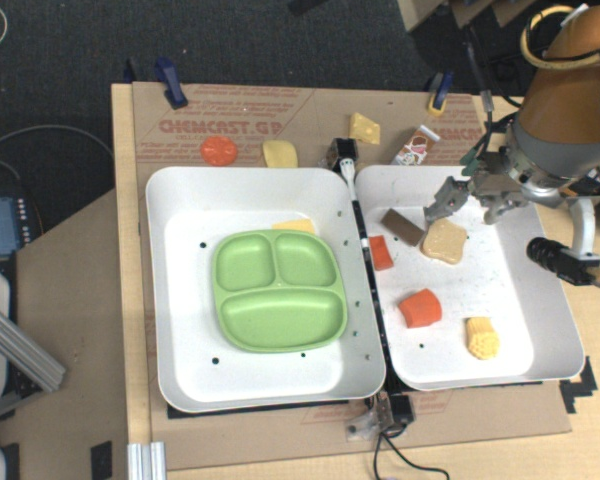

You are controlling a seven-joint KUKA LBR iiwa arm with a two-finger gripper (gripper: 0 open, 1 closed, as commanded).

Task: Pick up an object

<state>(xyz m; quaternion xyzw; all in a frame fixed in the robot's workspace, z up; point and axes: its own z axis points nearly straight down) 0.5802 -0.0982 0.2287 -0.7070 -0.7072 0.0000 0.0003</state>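
Fingers (448, 200) of the gripper (470, 200) stand spread wide apart above the upper part of the right bin (540, 353), with nothing between them. Just below sits a tan bread-like piece (445, 242), with a dark brown block (402, 228) touching its left side. Further down that bin lie a small orange-red block (381, 253) near the left wall, an orange-red chunk (420, 308) and a yellow corn piece (482, 338). The left bin (180, 268) holds a green divided plate (278, 290) with a pale yellow slice (294, 226) at its top edge. Beyond the bins, the cardboard (230, 118) carries an orange round item (219, 150), two yellow pieces (279, 153) and a small red-and-white carton (414, 149).
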